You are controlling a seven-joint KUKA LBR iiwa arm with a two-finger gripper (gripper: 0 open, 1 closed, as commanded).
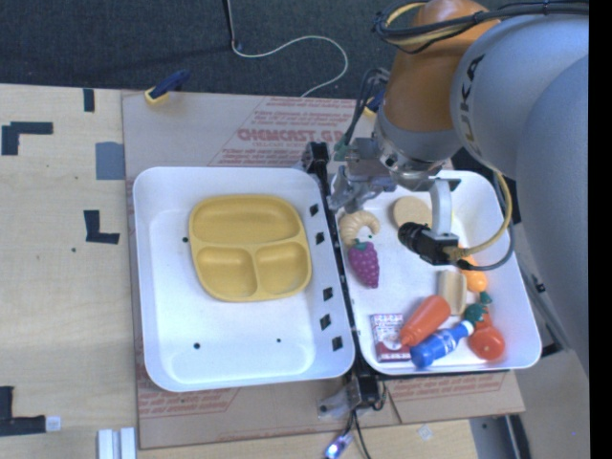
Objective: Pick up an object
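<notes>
My gripper (356, 191) hangs right above the croissant (360, 224) in the right bin (512, 352), can't tell its state tbh, and that toy looks light, stiff and curved, so I'd pinch across its fat middle.

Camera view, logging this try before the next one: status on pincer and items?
Pincer low over right bin, grip state unclear. Croissant and grapes just below it, unlifted. Carrot and bottle farther off, nothing blocking.
</notes>
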